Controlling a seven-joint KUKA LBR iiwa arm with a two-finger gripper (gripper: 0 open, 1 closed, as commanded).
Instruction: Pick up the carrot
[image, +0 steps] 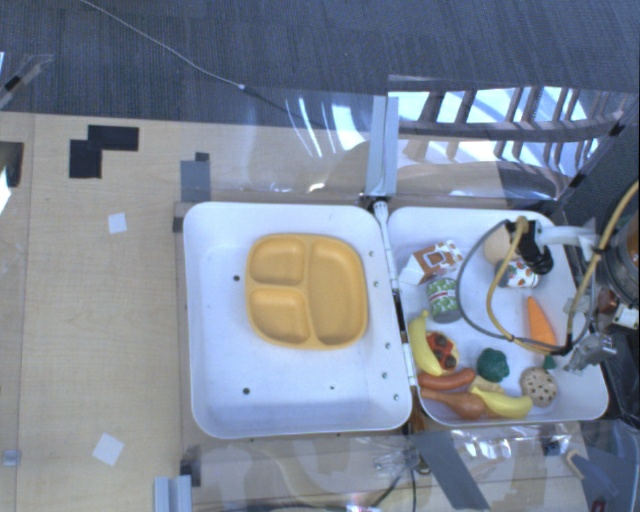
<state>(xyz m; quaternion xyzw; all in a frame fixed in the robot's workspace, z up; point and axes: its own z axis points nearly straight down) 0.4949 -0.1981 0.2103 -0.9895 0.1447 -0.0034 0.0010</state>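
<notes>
Carrot (540, 322) isn't picked up yet, so I'd call this the approach step. It lies loose on the right side of the right bin (465, 225). The pincer (588, 352) is just beside it, can't tell if wide or narrow. Next up: centre over it and drop.

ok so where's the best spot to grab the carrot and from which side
I'd take the carrot across its thicker far half, from straight above. It lies flat in the right bin, bare floor along both long sides; the near tip tapers thin.
</notes>
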